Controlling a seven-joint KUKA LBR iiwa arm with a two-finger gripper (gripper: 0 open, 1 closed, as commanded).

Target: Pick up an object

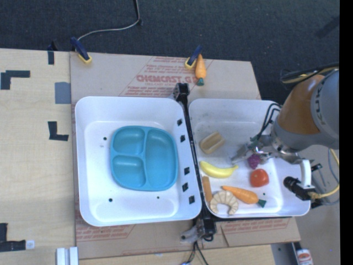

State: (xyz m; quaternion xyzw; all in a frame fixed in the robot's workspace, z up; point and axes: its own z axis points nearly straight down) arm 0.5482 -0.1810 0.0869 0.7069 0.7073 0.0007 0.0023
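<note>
Two bins: left bin (88, 148) holds blue tray (144, 158); right bin (231, 108) holds banana (218, 170), tomato (258, 177).

Two white bins sit side by side, the left bin (88, 164) and the right bin (231, 106); one blue divided plate (144, 158) lies in the left; the right holds one banana (218, 170), one tomato (258, 177), one carrot (240, 194), one croissant (225, 201), one bread piece (212, 142), one purple grape bunch (254, 160); a second carrot (200, 69) lies on the cardboard at the far side.
</note>
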